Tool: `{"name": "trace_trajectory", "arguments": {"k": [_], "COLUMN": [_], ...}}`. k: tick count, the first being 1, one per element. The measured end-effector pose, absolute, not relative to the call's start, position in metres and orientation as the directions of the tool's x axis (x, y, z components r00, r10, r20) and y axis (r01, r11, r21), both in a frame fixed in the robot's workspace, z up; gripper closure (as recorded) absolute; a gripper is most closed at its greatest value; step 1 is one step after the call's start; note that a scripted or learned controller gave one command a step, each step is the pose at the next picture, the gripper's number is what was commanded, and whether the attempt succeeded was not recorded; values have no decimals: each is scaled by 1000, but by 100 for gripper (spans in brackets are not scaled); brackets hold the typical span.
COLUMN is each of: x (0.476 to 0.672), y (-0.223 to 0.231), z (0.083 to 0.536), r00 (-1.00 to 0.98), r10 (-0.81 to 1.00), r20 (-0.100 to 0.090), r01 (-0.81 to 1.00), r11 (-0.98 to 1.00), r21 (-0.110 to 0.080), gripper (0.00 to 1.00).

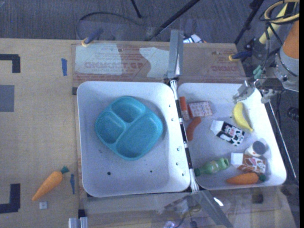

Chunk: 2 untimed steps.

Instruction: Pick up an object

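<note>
Yellow banana [242, 117] near right bin [278, 141] far rim | claw [252, 93] above it, spread wide, holding nothing

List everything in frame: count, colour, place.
bins: 2, white, side by side on the bench
plate: 1, blue, three compartments, left bin
banana: 1, yellow, right bin, far right
box: 1, pink-red, right bin, far left
carton: 1, black and white, right bin, middle
bottle: 1, green, right bin, near edge
carrots: 2, orange; one at right bin's near edge, one on the bench left of the bins
sausage: 1, orange-red, right bin, by the divider
gripper: 1, grey, over right bin's far right corner, above the banana
</note>
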<state>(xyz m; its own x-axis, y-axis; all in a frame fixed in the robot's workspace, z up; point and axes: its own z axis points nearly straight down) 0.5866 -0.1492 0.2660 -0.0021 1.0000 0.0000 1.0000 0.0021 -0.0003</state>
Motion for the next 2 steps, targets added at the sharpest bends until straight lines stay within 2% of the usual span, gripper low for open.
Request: {"name": "trace_trajectory", "arguments": {"k": [1, 2], "x": [593, 530], "y": [-141, -182], "z": [95, 86], "r00": [-35, -61], "r10": [999, 998], "r20": [0, -1], "r01": [999, 998], "r11": [35, 61], "r21": [2, 4], "gripper": [0, 0]}}
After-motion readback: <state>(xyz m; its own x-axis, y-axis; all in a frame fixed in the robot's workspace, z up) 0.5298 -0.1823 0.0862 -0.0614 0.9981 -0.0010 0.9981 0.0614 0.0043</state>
